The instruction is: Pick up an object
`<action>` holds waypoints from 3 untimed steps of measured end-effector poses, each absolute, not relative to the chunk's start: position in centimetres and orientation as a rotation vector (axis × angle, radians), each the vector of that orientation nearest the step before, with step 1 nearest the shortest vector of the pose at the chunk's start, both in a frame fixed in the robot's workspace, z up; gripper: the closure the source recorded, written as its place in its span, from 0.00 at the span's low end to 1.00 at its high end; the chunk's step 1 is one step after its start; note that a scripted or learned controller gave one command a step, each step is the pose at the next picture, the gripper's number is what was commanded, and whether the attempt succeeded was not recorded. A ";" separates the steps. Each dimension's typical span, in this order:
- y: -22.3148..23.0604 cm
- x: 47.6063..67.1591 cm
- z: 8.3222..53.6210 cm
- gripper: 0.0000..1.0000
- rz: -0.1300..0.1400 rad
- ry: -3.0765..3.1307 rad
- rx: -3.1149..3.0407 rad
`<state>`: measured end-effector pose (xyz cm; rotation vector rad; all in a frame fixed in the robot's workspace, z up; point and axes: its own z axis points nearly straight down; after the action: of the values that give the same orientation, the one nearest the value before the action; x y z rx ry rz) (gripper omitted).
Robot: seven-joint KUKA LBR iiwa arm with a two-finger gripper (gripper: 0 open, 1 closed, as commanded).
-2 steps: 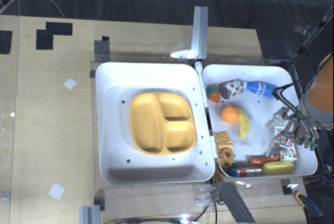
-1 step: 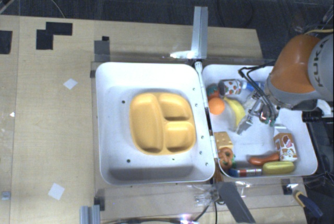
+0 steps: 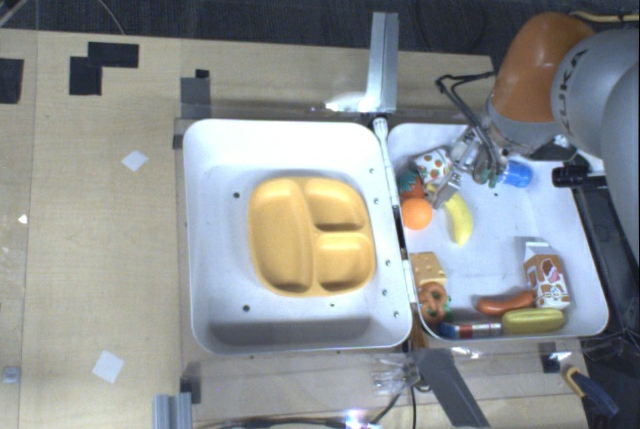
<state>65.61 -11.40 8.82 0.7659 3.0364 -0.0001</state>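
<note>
The jaws, state unclear, hang over the right bin (image 3: 585, 247), banana (image 3: 458, 218) just below.

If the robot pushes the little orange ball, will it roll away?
Probably. The orange ball looks round and smooth, so a nudge should roll it. It sits near the bin wall and a banana, which would likely stop it soon.

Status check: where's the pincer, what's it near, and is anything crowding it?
Pincer low in right bin, upper left part. Banana just below, not held. Orange ball and patterned toy close alongside.
</note>
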 end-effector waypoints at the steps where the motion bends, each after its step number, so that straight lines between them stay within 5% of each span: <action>1: -11.1 66.1 10.4 1.00 0.003 3.025 0.746; 2: -6.8 66.0 18.9 1.00 0.007 2.895 1.188; 3: -3.0 65.4 18.6 1.00 0.005 2.948 1.066</action>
<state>65.36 -2.97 18.64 1.0656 2.9480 0.0048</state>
